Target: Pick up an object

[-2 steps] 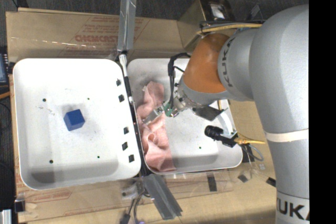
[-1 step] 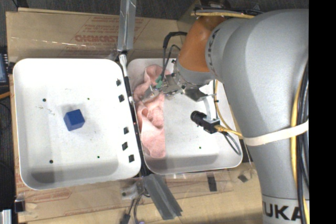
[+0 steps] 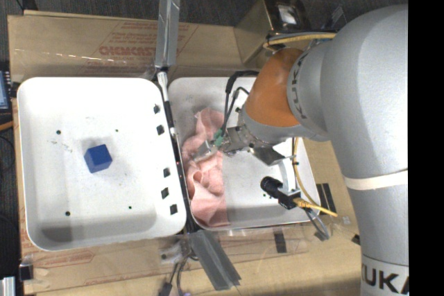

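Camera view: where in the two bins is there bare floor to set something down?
The left bin is bare on every side of the blue cube. The right bin is crowded: the pink cloth lies along the wall nearest the left bin, with the gripper over it; a bare patch lies right of the cloth.

Two shallow white bins side by side on a worktop (image 3: 62, 45) lined with cardboard. Left bin (image 3: 41, 121): single blue cube (image 3: 98, 157), left of centre, well apart from every wall. Right bin (image 3: 243, 217): crumpled pink cloth (image 3: 208, 184) bunched along the left wall. Grey arm (image 3: 364, 100) with orange band (image 3: 274, 99) reaching in from the right, above the right bin. Claw (image 3: 205, 150) low at the cloth's middle, overlapping it; contact can't be confirmed.
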